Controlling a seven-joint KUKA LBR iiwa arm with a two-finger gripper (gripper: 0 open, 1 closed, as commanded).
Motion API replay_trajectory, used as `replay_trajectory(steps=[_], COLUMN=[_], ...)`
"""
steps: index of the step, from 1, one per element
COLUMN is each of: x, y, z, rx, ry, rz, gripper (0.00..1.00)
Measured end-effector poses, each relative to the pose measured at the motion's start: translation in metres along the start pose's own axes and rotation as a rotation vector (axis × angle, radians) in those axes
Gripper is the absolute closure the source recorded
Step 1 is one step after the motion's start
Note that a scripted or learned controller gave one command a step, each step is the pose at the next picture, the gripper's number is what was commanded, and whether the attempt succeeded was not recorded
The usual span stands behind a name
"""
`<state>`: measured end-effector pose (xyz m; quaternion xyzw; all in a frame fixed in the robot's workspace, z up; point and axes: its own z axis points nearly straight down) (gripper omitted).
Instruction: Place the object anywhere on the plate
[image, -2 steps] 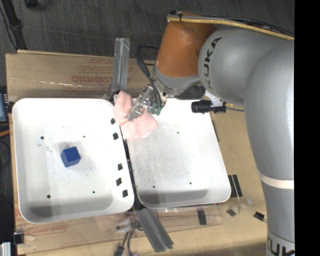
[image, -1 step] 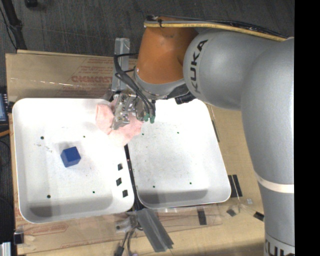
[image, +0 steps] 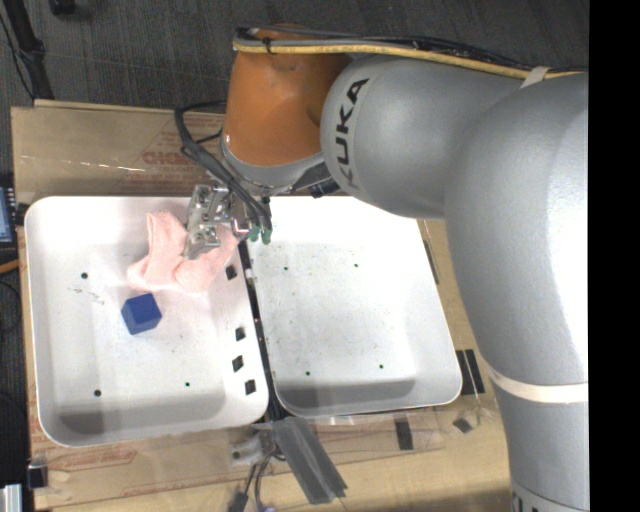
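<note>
A small blue cube (image: 141, 313) rests on the floor of the left bin (image: 60, 400), left of centre. Just above and to the right of it lies a pale pink, crumpled-looking thing (image: 172, 262) with an uneven outline; I cannot tell whether it is cloth or a plate. My gripper (image: 206, 226) hangs over the upper right part of this pink thing, close to the wall between the two bins. Its tips are down at the pink surface, and the wrist hides the part of the thing behind them. The cube lies apart from the gripper, down and to the left.
The right bin (image: 350, 300) has a bare, speckled white floor. The arm's big grey body (image: 480, 150) covers the view's upper right and the bench's right side. Black clips (image: 238, 345) run along the divider between the bins.
</note>
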<state>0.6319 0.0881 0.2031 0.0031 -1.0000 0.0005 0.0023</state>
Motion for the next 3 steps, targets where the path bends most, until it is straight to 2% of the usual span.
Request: replay_trajectory(steps=[1,2,3], x=[0.006,0.012,0.012], y=[0.051,0.098,0.097], z=[0.001,-0.018,-0.018], rx=[0.000,0.001,0.001], ry=[-0.002,0.000,-0.001], rz=[0.000,-0.001,-0.001], gripper=[1.00,1.00,0.00])
